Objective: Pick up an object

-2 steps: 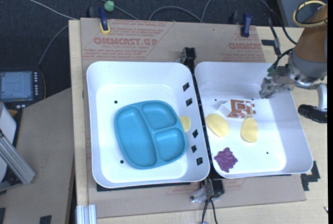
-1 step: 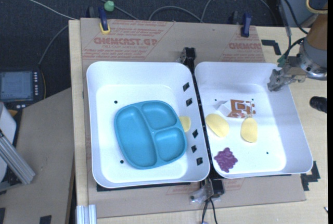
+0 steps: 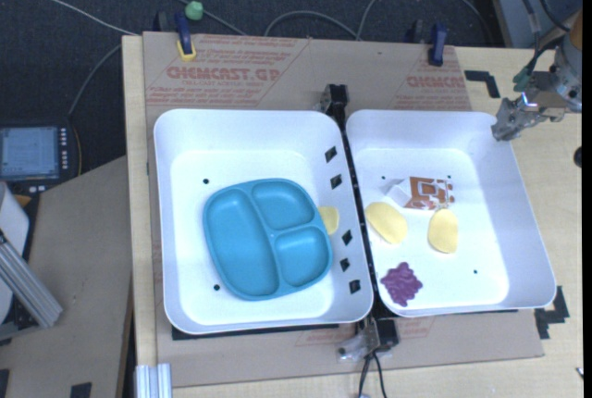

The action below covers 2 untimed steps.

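Observation:
The right bin point(image 3: 507, 172) holds two pale yellow lemon-like pieces point(image 3: 387, 222) point(image 3: 443, 231), a purple grape bunch point(image 3: 401, 282) near its front, and a small white and orange packet point(image 3: 424, 192) in the middle. A blue divided plate point(image 3: 266, 237) lies in the left bin point(image 3: 176, 202), with another yellow piece point(image 3: 329, 219) tucked at its right rim. My gripper point(image 3: 511, 122) hangs at the far right, over the right bin's back right corner, well away from the objects. Nothing shows between its fingers.
A row of black clips point(image 3: 340, 202) marks the divider between the bins. Clamps point(image 3: 186, 43) point(image 3: 437, 43) hold the cardboard base at the back edge. Cables trail across the dark floor behind, and a small screen point(image 3: 32, 153) sits at the left.

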### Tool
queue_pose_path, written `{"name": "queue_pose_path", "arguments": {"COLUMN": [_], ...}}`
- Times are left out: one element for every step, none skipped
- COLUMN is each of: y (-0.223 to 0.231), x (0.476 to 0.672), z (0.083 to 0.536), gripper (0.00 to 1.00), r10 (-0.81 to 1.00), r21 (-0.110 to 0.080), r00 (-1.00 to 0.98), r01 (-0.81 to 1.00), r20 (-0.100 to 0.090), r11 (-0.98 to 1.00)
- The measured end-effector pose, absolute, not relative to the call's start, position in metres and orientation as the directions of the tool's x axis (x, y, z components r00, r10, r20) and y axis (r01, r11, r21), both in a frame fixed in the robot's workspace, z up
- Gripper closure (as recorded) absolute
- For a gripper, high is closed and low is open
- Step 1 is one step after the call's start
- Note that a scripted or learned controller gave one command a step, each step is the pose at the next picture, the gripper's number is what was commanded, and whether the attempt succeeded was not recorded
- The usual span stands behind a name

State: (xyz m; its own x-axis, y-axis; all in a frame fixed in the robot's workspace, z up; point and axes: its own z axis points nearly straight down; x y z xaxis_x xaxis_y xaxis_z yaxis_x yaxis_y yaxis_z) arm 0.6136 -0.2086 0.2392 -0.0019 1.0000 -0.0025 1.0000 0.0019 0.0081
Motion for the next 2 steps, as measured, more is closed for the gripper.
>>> {"name": "queue_pose_path", "arguments": {"y": [-0.209, -0.153], "x": [0.614, 0.604], "z": [0.239, 0.229], "gripper": [1.0, 1.0], "r10": [1.0, 1.0], "r21": [0.003, -0.003], "r00": [-0.001, -0.005], "r01": [1.0, 1.0], "r20": [-0.001, 0.003], "r11": [0.001, 0.005]}}
